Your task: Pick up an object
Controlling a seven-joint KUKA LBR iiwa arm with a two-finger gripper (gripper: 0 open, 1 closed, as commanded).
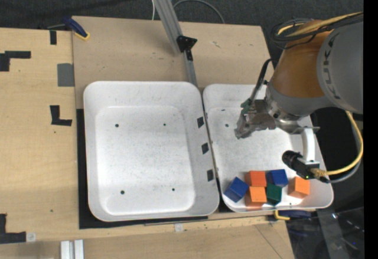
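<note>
Above right bin (pixel 227 98), claw (pixel 243 128)

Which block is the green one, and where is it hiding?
The green block sits at the near edge of the right bin, squeezed between an orange block and another orange block. It's the only green one; the rest are blue or orange.

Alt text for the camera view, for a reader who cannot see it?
A grey arm's two-finger gripper hovers above the right shallow white bin, away from small orange, blue and green blocks clustered at its near edge. The left shallow white bin sits alongside.
</note>
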